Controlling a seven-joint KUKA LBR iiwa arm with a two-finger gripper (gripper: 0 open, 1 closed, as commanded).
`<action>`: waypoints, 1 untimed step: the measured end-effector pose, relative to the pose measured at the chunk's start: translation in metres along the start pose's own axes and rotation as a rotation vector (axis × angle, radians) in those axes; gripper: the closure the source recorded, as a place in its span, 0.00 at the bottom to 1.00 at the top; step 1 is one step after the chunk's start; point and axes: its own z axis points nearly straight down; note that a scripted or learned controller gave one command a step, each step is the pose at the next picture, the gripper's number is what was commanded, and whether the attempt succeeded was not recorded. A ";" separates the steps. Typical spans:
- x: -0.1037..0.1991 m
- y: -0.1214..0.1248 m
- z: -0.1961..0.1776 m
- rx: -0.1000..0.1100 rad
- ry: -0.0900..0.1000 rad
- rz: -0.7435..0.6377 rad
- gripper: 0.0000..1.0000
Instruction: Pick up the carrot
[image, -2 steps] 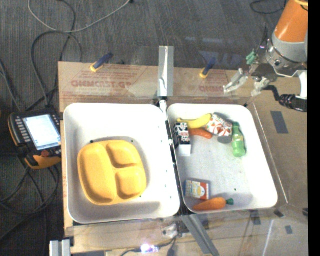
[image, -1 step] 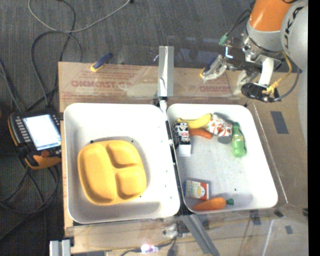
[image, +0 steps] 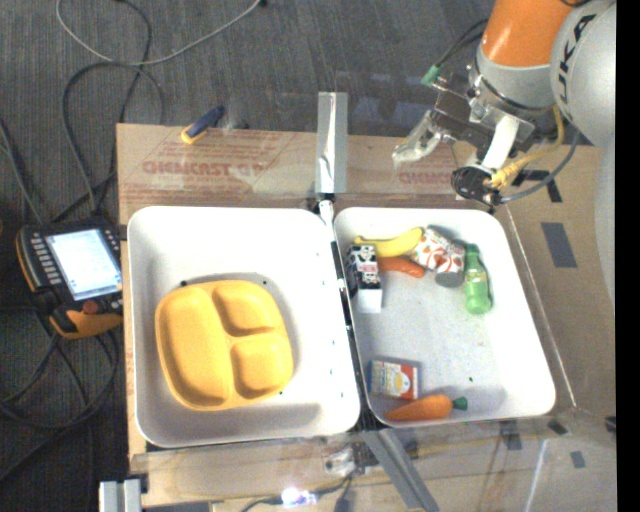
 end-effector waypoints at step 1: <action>-0.015 0.033 -0.085 -0.005 -0.002 -0.431 0.00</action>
